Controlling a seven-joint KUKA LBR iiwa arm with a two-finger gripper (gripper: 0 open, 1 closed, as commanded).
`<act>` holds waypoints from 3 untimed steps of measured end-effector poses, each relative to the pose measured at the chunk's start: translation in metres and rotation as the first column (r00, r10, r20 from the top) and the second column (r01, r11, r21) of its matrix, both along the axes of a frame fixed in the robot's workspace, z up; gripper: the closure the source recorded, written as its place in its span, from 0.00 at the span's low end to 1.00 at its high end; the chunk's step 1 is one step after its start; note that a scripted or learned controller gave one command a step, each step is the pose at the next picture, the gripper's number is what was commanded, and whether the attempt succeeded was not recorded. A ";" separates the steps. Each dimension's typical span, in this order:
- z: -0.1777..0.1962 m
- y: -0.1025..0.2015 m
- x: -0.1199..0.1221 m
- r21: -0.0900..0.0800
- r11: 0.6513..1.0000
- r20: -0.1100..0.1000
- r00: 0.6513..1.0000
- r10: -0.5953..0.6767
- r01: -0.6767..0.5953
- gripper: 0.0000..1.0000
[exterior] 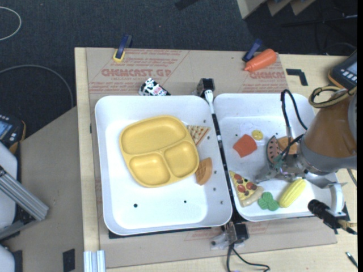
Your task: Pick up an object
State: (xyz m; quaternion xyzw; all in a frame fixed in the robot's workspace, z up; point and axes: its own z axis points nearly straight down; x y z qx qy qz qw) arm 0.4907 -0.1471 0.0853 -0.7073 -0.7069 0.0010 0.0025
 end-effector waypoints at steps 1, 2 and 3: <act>-0.001 0.000 0.000 0.000 1.000 0.001 1.000 0.000 0.000 0.00; 0.009 0.000 0.000 -0.001 1.000 0.004 1.000 -0.001 0.001 1.00; 0.055 0.002 0.008 -0.005 1.000 0.011 1.000 0.002 -0.002 1.00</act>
